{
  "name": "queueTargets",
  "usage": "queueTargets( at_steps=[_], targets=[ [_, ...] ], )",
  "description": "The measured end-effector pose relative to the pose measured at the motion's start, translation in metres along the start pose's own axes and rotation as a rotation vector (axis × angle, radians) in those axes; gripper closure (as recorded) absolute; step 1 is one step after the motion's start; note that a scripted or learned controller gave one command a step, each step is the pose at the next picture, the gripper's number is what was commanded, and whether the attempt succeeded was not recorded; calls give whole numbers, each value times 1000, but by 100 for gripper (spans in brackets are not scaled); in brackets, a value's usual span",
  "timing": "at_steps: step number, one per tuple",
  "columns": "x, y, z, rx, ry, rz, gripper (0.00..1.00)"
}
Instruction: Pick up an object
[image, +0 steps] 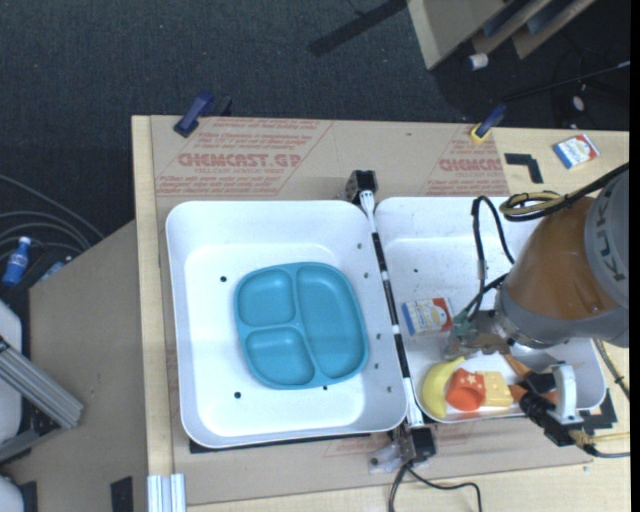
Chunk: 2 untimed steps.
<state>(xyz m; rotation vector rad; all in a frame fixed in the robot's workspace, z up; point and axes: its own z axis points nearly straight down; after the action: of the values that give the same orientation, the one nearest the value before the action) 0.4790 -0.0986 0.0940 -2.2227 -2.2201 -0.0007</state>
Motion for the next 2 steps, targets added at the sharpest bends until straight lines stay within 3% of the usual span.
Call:
queueTargets(
  at_steps=[1,2],
  targets=[
    [14,70,-154,-3,-1,-2,100],
    [-17,113,-149,-2,-2,-1,100]
  ],
)
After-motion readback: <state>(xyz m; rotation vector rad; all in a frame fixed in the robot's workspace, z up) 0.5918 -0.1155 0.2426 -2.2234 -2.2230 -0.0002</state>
